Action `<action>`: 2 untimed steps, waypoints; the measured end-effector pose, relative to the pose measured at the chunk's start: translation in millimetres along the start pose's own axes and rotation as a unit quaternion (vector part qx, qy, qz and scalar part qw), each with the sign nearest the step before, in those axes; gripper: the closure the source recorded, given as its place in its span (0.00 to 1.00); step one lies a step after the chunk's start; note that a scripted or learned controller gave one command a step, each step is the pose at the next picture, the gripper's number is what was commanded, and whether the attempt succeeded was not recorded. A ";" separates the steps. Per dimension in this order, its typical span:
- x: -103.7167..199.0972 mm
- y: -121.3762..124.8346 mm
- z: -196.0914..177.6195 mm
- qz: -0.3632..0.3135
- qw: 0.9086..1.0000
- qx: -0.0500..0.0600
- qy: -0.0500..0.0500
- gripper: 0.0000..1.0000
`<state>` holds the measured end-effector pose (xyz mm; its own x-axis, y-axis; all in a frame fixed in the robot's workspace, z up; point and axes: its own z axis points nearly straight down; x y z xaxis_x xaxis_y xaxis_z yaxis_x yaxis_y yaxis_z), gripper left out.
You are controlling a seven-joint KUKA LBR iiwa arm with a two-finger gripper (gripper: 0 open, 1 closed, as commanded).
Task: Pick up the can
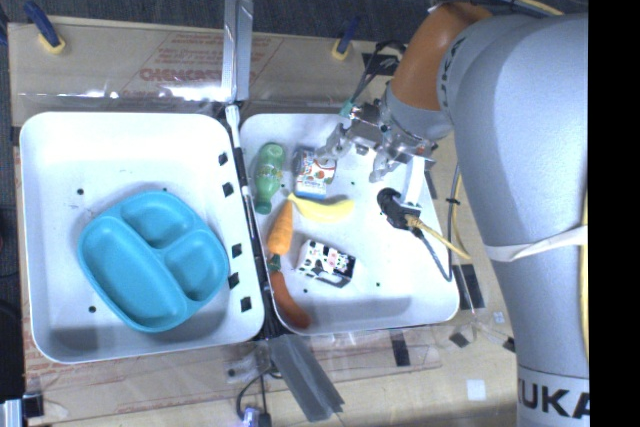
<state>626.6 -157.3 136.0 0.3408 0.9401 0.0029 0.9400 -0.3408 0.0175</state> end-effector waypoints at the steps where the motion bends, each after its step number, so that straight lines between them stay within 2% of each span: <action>1: 15.7 14.9 39.7 0.214 0.977 0.005 -0.001 0.00; 2: 86.8 -20.6 -239.6 0.130 0.991 0.010 -0.002 0.00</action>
<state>632.6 -67.8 375.5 0.5723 0.8201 0.0000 0.8201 -0.5723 -0.0023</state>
